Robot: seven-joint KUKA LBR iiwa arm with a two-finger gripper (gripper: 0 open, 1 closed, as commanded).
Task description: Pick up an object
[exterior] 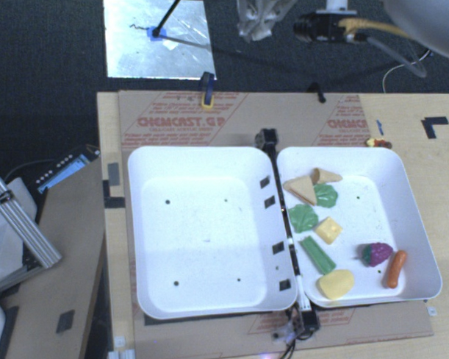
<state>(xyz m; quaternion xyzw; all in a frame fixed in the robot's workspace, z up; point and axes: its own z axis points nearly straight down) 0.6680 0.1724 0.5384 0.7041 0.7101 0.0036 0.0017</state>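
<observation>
End effector (259, 15), finger state indiscernible, hangs beyond the desk; best target: the isolated orange sausage (394, 269) in the right bin (415, 198).

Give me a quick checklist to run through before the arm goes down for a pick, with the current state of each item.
1. Objects available in the right bin: ok, several toy foods there.
2. Isolated target: ok, orange sausage lies apart from most, near purple grapes.
3. Gripper above the bin: not ok, it sits high beyond the bench.
4. Finger opening: cannot tell, blurred.
5. Crowding: not ok around green leaf and yellow cube, nearly touching.
</observation>
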